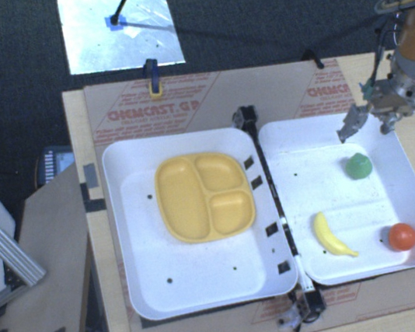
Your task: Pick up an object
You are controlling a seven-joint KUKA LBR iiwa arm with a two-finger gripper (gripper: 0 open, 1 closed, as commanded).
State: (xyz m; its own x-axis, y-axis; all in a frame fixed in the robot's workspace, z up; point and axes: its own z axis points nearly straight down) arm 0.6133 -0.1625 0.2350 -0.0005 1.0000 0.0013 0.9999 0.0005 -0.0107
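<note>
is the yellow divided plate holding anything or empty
Empty: the yellow three-compartment plastic plate in the left white bin shows only bare yellow surface in all its sections.

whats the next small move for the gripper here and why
Probably ease the gripper down and slightly toward the green object. It hangs above the right bin's far edge with nothing between its fingers, and that object lies nearest; the banana and orange ball lie farther.

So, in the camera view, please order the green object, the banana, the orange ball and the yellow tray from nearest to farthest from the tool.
From the tool:
1. Green object, just below it, right bin.
2. Orange ball, near right corner.
3. Banana, lower left of that bin; close to the ball's rank.
4. Yellow tray, left bin.
</note>
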